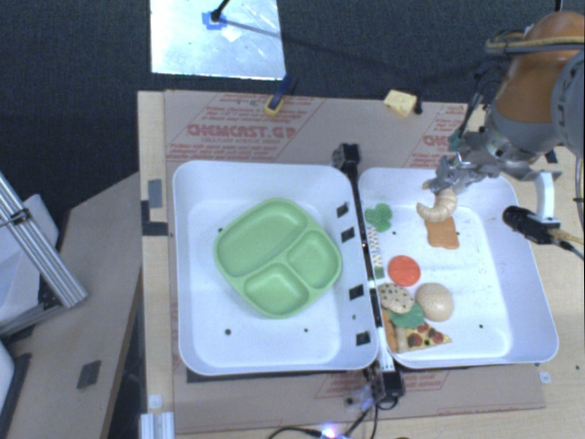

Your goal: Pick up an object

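In the right bin [521, 327] lie several toy foods: a tan croissant [438, 208], an orange cracker [444, 235], a green broccoli piece [378, 215], a red tomato slice [404, 270], a speckled cookie [395, 296], a beige egg-shaped piece [436, 301] and a pizza slice [417, 339]. My gripper [454, 176] hangs over the bin's far side, directly above the croissant's upper end and touching or nearly touching it. Whether the croissant rests on the bin floor or is lifted is unclear.
The left bin [201, 327] holds a green divided plate [277, 257]. A black divider with clips [358, 245] runs between the bins. A yellow block [398, 102] lies on the cardboard behind them. A black part [527, 220] juts over the right bin's right rim.
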`<act>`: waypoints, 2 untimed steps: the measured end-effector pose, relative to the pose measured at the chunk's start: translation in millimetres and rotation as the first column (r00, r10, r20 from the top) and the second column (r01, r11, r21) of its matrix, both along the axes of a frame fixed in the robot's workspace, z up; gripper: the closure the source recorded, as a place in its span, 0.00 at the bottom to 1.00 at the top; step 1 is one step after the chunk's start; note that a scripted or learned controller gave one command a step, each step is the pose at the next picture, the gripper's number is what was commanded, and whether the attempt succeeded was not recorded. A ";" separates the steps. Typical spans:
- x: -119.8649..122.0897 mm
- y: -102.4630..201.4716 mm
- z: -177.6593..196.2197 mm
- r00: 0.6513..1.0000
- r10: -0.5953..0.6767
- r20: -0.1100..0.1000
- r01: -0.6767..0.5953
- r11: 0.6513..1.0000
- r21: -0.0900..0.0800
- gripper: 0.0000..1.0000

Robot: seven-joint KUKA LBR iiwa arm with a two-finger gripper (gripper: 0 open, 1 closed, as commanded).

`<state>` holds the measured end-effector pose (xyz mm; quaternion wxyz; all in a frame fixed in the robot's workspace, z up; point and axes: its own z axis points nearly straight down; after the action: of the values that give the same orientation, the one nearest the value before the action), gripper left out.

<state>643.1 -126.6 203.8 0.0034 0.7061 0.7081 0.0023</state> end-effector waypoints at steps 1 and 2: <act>1.4 0.1 22.6 1.000 0.001 -0.003 -0.001 1.000 0.001 1.00; -22.2 48.0 32.5 1.000 0.006 -0.006 -0.006 1.000 0.004 1.00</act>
<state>620.9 -78.6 236.3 0.0000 0.7040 0.7102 0.0015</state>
